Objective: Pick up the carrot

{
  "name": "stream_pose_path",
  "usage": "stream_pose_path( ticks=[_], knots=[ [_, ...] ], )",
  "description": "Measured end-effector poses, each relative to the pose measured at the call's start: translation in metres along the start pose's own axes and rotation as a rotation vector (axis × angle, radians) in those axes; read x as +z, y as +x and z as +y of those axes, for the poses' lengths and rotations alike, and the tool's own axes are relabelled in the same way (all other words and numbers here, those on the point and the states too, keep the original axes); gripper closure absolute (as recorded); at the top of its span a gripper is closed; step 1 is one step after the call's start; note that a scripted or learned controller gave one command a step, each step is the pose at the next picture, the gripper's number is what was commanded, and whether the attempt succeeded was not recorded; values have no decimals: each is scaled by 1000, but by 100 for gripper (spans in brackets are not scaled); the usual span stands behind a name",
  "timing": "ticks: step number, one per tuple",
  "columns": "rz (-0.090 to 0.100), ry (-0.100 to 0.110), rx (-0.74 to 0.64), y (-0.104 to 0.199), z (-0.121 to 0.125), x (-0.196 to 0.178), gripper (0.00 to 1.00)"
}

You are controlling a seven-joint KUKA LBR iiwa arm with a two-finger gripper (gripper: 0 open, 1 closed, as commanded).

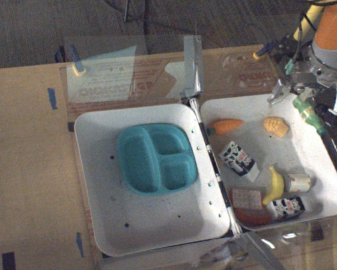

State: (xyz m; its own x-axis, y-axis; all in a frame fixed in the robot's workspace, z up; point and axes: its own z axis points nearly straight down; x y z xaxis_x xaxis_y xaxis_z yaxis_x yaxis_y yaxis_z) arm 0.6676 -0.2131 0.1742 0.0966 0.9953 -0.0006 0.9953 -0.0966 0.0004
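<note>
Brown cardboard is covering the bench point(30, 195), with dark tape marks lying along its left edge and a sheet of clear plastic point(110, 77) lying at the far side. On it, the left shallow white bin point(107, 229) is holding a teal plastic plate with three compartments point(156, 158), sitting flat near the bin's middle. The right shallow white bin point(330, 197) is sitting just beside it. The orange carrot with a green stem end point(225, 126) is lying on its side in that bin's far left corner, close to the dividing wall. Nearer the front, a black-and-white spotted carton point(237, 158) is lying tilted, a yellow banana point(273, 185) is resting beside a small pale cylinder point(297, 182), and a second spotted carton point(285, 207) is lying at the front edge. A yellow ridged corn-like piece point(276, 127) is sitting near the far side. The gripper point(308, 94) is hanging above the bin's far right corner, well apart from the carrot; whether it is apart or together cannot be judged.
</note>
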Motion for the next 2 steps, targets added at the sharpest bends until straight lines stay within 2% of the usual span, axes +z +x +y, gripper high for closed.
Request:
stream_pose_path(
  ticks=[1, 2],
  knots=[
    [17, 11, -110, 6, 0, 81, 0],
    [9, 0, 61, 15, 2, 86, 0]
  ],
)
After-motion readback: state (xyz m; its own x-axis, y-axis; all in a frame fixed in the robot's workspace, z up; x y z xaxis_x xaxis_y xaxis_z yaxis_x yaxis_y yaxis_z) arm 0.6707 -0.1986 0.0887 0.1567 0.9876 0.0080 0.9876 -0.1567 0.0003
